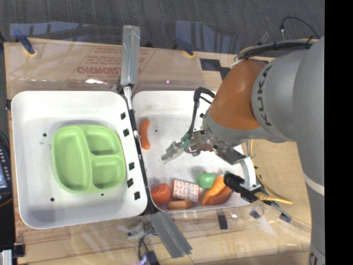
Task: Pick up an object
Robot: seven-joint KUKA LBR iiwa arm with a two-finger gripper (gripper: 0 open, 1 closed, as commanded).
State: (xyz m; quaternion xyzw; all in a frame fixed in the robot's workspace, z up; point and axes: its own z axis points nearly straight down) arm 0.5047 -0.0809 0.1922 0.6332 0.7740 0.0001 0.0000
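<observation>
A: How many things are on the bench, starting with the biggest?

B: One arm (276,98), grey with an orange band, coming in from the right. Two white bins side by side: the left bin (22,148) and the right bin (165,101). Then one green divided tray (88,158) with three compartments. Then the small toy foods, six as far as I can count.

A: What sits in which bin?

B: The left bin holds the green tray alone, lying flat near its middle. The right bin holds all the food. One orange sausage (144,133) lies by itself close to the wall shared with the left bin. The other five crowd along the near wall: a red tomato (160,192), a brown sausage (180,205) touching it, a printed packet (186,190) just above that sausage, a green pepper (206,179), and a carrot (218,187) leaning against the pepper.

A: And the gripper?

B: The gripper (170,154) hangs over the middle of the right bin, pointing towards the left bin. Its fingers look slightly spread, with nothing between them. It is near the orange sausage but apart from it, and well above the cluster at the near wall.

A: Where is there room to move?

B: The far half of the right bin is bare white floor. The left bin has a bare margin all round the tray. The near-wall cluster is tight, its pieces touching one another and the wall.
</observation>
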